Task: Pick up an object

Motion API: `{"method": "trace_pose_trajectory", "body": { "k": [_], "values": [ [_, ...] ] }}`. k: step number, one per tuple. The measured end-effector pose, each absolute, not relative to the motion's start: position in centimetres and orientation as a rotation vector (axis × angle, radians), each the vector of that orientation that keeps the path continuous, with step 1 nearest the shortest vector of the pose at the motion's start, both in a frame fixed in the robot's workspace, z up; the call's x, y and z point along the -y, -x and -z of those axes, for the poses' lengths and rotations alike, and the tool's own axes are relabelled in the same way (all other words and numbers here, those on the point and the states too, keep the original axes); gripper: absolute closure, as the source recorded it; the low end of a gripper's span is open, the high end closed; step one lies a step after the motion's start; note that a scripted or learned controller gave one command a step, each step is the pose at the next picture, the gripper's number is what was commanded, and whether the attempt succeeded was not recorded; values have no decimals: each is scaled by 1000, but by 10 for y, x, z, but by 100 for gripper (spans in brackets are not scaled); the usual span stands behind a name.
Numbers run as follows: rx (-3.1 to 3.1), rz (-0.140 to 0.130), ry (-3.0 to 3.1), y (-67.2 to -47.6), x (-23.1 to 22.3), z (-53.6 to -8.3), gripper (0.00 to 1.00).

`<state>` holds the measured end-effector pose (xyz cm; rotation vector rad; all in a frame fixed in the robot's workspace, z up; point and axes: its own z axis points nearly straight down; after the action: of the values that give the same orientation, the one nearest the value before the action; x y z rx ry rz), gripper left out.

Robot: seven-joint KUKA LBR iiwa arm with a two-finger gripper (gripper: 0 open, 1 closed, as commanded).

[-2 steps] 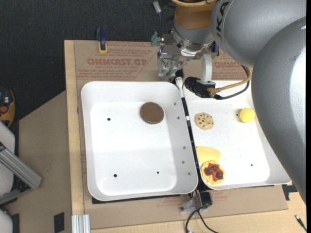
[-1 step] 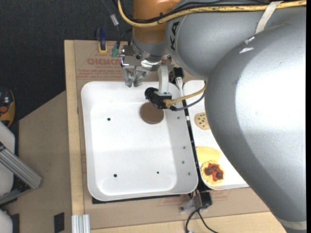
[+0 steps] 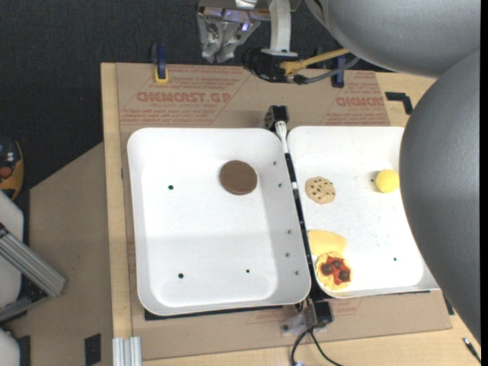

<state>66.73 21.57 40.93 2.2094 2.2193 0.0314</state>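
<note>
A round brown cookie [image 3: 239, 178] lies in the left bin [image 3: 152, 204], towards its far right. In the right bin [image 3: 358, 139] lie a pale chocolate-chip cookie [image 3: 320, 190], a small yellow ball-like piece [image 3: 386, 181], and at the near left corner a yellow piece [image 3: 326, 240] beside a pastry with red and dark topping [image 3: 335, 271]. My gripper [image 3: 219, 43] hangs at the top of the view, beyond the far edge of the left bin and well above the bench, with nothing visible between its fingers.
The big grey arm [image 3: 442, 128] covers the right side of the view and the right bin's far right part. Both bins sit on a brown board [image 3: 114, 128] with clamps at its far edge. A metal bracket [image 3: 30, 265] lies at the left.
</note>
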Motion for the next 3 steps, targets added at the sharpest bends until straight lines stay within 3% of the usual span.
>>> {"method": "trace_pose_trajectory", "body": {
  "k": [1, 2, 3],
  "values": [
    [-2227, 16, -2224, -648, -225, -310, 100],
    [-2224, 13, -2226, -622, -224, -260, 100],
    [-2222, -4, -2220, -611, -224, -288, 100]
  ]
}}
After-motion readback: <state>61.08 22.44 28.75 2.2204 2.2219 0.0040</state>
